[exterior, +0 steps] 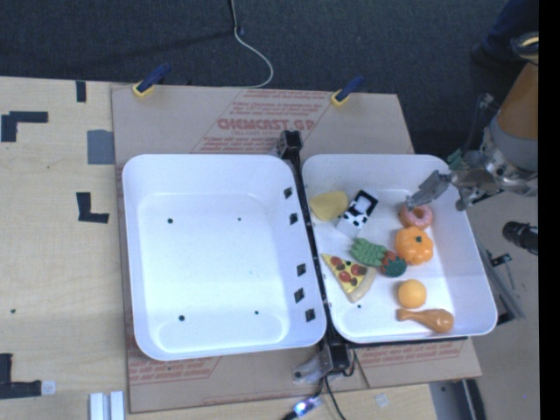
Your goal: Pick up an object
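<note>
Reaching stage: we judge the pick not done yet, nothing sits between the fingers of the tool; descent, closing and lift are all left.
Tool state: we read it as spread open, one finger slanting down-left toward the pink donut, the other short one off to the right.
Tool place: over the upper right part of the right bin, arm coming in from the right.
Likely target: pink donut, just below and left of the lower fingertip, close to touching; we can't tell if there is contact.
Other items, from the tool: orange pumpkin just below the donut; orange ball and drumstick further down; green piece, pizza slice, black-white block, yellow piece all to the left.
Left bin: far left of the tool, well apart.
Surface: wooden, cardboard sheet under the bins.
</note>
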Available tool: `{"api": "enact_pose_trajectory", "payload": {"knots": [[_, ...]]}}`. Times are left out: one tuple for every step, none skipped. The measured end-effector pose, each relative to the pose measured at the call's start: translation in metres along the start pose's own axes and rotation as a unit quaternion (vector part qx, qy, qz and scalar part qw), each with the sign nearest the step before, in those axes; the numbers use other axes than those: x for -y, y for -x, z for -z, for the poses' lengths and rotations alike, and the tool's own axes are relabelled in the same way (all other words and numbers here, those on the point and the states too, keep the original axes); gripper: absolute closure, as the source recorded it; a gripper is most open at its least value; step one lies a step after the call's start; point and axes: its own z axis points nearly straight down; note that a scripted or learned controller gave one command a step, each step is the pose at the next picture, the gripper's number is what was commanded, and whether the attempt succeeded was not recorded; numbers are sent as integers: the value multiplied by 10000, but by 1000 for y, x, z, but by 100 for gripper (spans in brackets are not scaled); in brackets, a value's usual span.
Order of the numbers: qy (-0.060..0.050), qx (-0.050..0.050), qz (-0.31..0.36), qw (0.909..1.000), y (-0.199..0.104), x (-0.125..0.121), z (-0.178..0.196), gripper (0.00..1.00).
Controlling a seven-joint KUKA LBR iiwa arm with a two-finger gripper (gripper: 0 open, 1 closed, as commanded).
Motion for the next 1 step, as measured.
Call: {"api": "enact_pose_trajectory", "payload": {"knots": [[24, -8, 8, 10000, -45, -40, -120, 0]]}}
